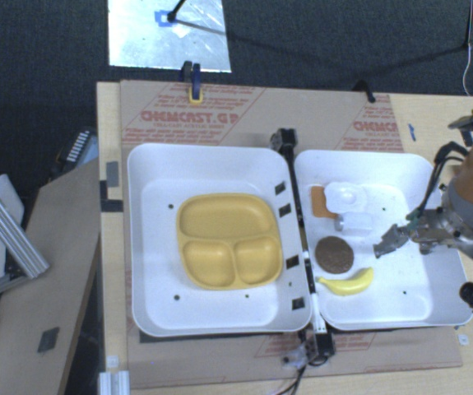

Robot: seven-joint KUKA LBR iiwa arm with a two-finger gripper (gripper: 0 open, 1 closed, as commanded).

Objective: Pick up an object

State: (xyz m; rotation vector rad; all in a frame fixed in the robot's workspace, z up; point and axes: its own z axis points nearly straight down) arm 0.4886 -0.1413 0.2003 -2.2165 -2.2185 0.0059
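The right bin (401, 303) holds a yellow banana (347, 282) near its front left, a round brown cookie-like disc (334, 254) just behind it, an orange-brown flat piece (319, 202) at the back left, and a white object (353, 206) beside it. My gripper (387, 242) reaches in from the right and hangs over the middle of this bin, right of the brown disc and below the white object. Nothing shows between its fingers.
The left bin (150, 220) holds a yellow divided tray (224, 239) with three compartments. A black divider strip (296, 220) runs between the bins. The bench carries cardboard sheets (220, 109); a shiny metal plate (170, 23) lies on the floor behind.
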